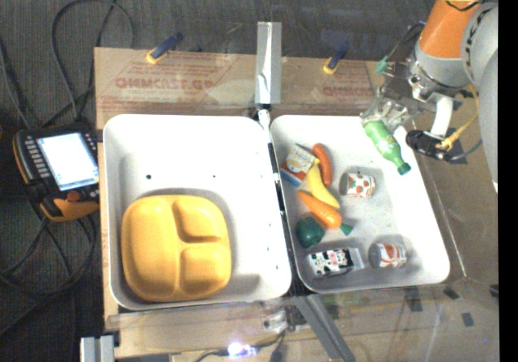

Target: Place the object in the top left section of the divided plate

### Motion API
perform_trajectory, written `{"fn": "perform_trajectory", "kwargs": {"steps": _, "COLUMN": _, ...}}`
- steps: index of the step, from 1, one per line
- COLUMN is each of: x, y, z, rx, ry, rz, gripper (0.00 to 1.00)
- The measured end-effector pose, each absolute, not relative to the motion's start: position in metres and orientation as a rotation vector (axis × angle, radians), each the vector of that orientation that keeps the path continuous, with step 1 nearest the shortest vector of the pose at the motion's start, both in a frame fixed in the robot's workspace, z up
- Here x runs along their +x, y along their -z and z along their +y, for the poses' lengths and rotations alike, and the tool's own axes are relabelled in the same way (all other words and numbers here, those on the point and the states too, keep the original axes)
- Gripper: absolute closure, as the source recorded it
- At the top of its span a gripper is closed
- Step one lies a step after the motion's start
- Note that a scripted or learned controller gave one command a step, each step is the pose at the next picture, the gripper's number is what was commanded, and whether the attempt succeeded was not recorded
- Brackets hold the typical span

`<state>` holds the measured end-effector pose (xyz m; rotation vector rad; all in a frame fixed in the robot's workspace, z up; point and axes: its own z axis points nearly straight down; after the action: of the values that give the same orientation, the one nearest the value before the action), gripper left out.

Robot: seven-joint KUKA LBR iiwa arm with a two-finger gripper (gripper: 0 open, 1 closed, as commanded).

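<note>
Camera view looks down on a desk (202, 81) carrying two shallow white bins side by side. The left bin (146, 138) has one yellow divided plate (176, 247) in its near left part, with three sections; the far and right parts of that bin's floor are bare, leaving open room around the plate. The right bin (429, 247) is more crowded toward its middle and near side: two orange carrots (320, 208), one banana (317, 185), one small printed packet (299, 161), one dark green piece (308, 232), and three small cans (357, 184). Its far right corner holds the gripper (387, 116) of the grey arm with an orange band (447, 24), reaching in from the right. A green bottle (387, 144) sits between its fingers, tilted, its cap pointing near and right above the bin's right edge. Cardboard under the bins bears faint reddish printing that cannot be read. Two clamps (164, 47) pin its far edge. A handheld screen (57, 162) lies left of the desk.
</note>
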<state>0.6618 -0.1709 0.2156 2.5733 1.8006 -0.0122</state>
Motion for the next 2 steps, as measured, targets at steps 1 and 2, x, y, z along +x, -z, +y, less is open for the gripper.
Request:
{"fn": "perform_trajectory", "kwargs": {"steps": 1, "x": 0.596, "y": -0.190, "z": -0.118, "rx": 2.267, "ry": 0.003, "rz": 2.183, "gripper": 1.00}}
{"fn": "perform_trajectory", "kwargs": {"steps": 2, "x": 0.572, "y": -0.182, "z": -0.009, "rx": 2.388, "ry": 0.007, "rz": 2.049, "gripper": 1.00}}
